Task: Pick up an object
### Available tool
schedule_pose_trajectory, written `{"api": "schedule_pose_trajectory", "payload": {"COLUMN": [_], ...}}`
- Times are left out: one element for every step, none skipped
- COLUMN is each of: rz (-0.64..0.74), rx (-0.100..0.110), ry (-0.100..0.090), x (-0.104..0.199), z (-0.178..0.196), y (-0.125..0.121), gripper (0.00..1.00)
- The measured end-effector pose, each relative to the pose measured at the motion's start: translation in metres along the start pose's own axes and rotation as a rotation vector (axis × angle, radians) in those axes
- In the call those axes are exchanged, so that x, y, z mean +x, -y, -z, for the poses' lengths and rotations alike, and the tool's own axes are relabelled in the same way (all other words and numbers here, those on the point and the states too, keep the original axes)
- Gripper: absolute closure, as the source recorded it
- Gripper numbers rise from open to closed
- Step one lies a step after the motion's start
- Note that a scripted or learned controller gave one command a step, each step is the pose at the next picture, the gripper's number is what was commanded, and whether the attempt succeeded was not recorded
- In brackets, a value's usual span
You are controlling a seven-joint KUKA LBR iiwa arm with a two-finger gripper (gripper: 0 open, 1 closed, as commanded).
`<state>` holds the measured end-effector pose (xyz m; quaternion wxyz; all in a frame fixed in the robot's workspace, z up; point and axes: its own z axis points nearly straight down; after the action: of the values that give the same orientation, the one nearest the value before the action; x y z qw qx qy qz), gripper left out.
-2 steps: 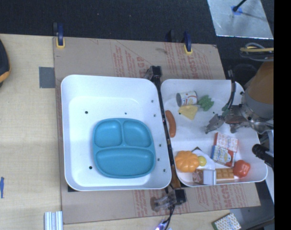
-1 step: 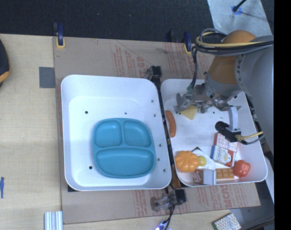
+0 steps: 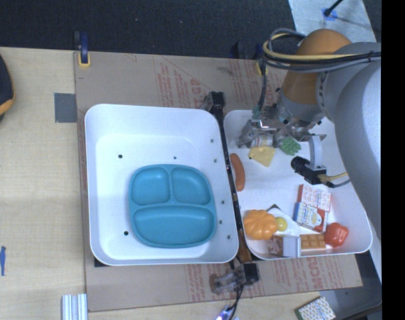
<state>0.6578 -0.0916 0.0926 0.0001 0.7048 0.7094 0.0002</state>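
On the surface [image 3: 35, 179] two bins sit side by side. The left bin [image 3: 102, 132] holds a divided tray [image 3: 172, 205] toward its near side. In the right bin [image 3: 342, 199], a sausage [image 3: 237, 171] lies against the left wall; a pepper [image 3: 259, 224] sits near the front, a carton [image 3: 313, 207] to its right, and a tomato [image 3: 335, 233] at the front right corner. The pincer [image 3: 269, 135] hangs over the bin's far end, a wedge [image 3: 262, 155] just below it.

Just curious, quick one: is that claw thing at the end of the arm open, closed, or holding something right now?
End effector: low in the right bin, above a yellow piece; open or closed cannot be told.
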Motion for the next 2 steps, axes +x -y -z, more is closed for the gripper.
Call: {"api": "schedule_pose_trajectory", "payload": {"rz": [-0.004,0.0], "rx": [0.0,0.001], "ry": [0.002,0.003], "x": [-0.019,-0.018], "z": [0.0,0.011], "y": [0.001,0.001], "gripper": [0.0,1.0]}}
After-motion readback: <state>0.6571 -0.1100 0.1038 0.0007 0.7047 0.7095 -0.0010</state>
